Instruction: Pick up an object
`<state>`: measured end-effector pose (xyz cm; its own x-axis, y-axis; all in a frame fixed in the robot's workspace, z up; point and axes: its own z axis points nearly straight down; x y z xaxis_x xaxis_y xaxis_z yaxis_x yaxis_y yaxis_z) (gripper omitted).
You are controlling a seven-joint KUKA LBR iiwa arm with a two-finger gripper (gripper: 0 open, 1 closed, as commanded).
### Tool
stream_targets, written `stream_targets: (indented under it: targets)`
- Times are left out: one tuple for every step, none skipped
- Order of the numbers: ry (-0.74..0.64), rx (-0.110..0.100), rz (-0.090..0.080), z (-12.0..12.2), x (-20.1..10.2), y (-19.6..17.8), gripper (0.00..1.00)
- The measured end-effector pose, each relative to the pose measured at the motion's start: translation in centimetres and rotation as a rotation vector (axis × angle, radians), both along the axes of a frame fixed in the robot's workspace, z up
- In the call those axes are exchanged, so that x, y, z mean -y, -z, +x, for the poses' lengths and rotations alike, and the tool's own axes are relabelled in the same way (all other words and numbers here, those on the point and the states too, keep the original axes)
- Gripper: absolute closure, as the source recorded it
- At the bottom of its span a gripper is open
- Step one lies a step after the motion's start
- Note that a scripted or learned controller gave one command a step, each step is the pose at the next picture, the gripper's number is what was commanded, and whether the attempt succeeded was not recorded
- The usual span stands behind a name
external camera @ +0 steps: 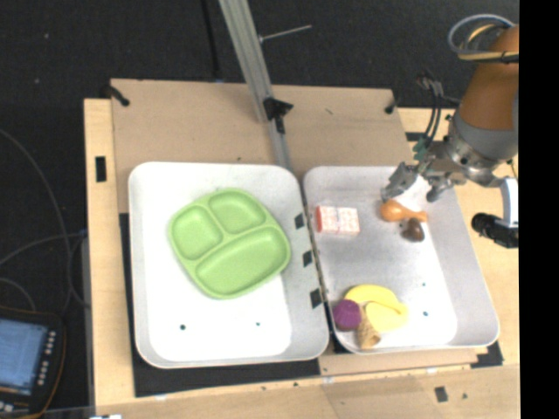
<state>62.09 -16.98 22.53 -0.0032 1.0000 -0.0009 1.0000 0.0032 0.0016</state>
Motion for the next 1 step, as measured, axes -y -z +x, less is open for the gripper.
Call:
stream_targets:
  targets:
    - [0.0,0.0,-0.001,0.0,0.01,0.0,0.0]
